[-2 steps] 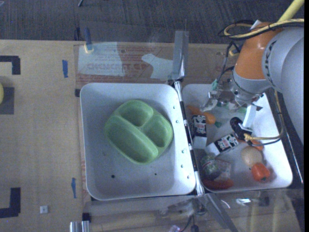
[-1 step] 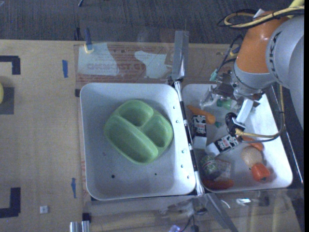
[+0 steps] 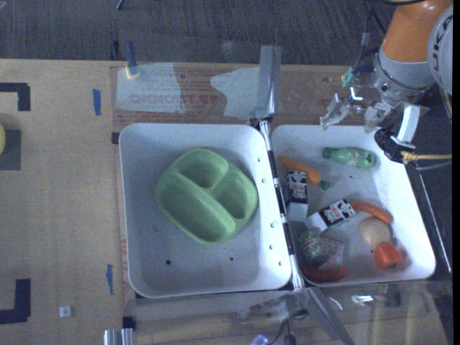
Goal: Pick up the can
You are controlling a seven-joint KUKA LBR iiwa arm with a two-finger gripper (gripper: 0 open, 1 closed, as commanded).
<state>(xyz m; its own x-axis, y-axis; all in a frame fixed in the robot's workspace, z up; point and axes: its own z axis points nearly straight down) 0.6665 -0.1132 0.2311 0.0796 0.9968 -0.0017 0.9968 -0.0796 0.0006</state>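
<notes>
The can (image 3: 315, 249), greyish with a green and red label, lies near the front left of the right bin (image 3: 420, 225), among other items. A red sausage-shaped piece (image 3: 327, 272) lies right in front of it. My gripper (image 3: 354, 115) hangs above the far rim of the right bin, well behind the can. It is open and nothing is between its fingers (image 3: 333, 113).
The right bin also holds a green bottle (image 3: 350, 157), a carrot (image 3: 302, 171), two black-and-white cartons (image 3: 297, 187) (image 3: 336, 213), a beige ball (image 3: 374, 232) and an orange-red piece (image 3: 388, 255). A green divided plate (image 3: 206, 194) lies in the left bin (image 3: 136, 250).
</notes>
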